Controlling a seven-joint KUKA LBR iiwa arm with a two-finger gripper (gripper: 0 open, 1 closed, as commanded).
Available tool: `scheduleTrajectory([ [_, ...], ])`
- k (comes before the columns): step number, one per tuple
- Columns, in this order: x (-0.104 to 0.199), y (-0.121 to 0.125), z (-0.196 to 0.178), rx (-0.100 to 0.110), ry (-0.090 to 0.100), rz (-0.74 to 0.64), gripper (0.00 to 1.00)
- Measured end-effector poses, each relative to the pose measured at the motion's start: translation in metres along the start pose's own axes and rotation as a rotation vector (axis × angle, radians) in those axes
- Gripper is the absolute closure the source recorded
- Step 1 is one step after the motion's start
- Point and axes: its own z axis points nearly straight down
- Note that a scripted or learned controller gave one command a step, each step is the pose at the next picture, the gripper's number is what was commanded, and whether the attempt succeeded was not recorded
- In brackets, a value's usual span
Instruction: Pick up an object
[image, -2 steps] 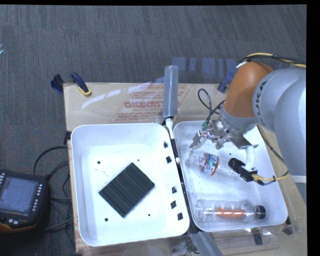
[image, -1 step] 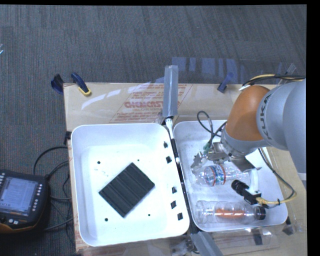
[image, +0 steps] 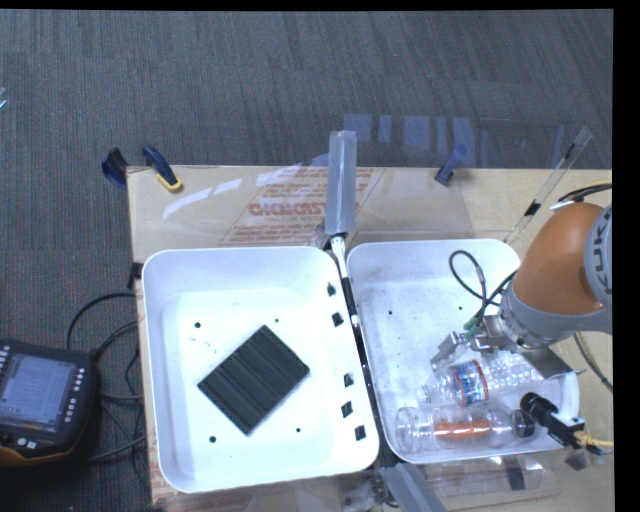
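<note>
You see the arm (image: 565, 275) reaching in from the right, claw (image: 470, 345) low in the right bin (image: 400, 270), just above a clear plastic bottle (image: 480, 380). Can't tell claw state. 2nd clear bottle (image: 455, 428) lies nr bin's front edge. Left bin (image: 170, 290): dark ribbed pad (image: 254, 378), flat, mid-floor.

Dark grey carpet (image: 250, 90) surrounds a light wooden bench (image: 290, 205); a pendant (image: 35, 400) lies on the floor.
</note>
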Motion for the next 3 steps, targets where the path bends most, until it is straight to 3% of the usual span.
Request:
scheduleTrajectory([
  [1,0.0052,-0.0431,0.0132,-0.006,-0.001,-0.114,0.00],
  [2,0.0041,-0.0425,0.0054,-0.004,0.003,-0.109,1.00],
  [3,0.0039,-0.0426,0.0054,-0.004,0.002,-0.108,0.00],
])
